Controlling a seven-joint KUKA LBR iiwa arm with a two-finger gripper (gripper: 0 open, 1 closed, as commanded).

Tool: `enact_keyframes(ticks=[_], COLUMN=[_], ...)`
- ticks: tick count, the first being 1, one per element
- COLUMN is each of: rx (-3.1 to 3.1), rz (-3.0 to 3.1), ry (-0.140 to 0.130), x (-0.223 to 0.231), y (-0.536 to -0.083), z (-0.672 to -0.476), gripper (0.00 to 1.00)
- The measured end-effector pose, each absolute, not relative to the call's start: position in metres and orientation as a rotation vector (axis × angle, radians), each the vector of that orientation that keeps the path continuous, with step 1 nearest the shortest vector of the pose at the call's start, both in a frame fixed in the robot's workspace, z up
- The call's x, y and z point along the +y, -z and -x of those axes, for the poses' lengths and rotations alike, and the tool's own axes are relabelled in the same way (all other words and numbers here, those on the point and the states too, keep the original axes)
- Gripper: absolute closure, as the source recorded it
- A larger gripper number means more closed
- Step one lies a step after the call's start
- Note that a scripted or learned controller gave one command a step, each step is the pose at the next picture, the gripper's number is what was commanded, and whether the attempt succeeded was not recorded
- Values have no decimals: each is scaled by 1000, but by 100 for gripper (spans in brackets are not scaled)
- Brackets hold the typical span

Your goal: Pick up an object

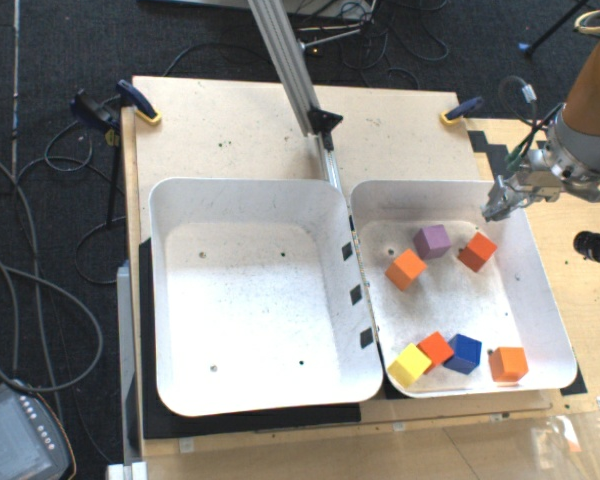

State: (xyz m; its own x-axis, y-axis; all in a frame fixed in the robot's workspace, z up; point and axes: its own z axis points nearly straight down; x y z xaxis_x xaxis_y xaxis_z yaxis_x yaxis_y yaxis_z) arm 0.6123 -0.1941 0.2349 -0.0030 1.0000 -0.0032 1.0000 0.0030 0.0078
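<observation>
Wooden bench (240,128) on dark carpet, two white bins side by side. Right bin (540,298) holds seven blocks: purple block (433,240), three orange, one red-orange, one yellow, one blue. Gripper (500,206) hovers over the bin's far right rim, near the red-orange block (477,252); finger state cannot be told.

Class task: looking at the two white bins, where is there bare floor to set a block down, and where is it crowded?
The left bin has an open floor bordered by its own walls. In the right bin, a bare strip lies between the purple block group and the front row around the blue block. Both clusters are crowded.
</observation>
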Motion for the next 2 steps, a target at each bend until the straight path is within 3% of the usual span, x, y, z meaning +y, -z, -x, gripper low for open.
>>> enact_keyframes(ticks=[1, 2], rx=[2225, 2232], rz=[-2217, -2214], ry=[1, -2], x=[-194, -134], y=[-226, -219], z=[-613, -620], gripper=[100, 100])
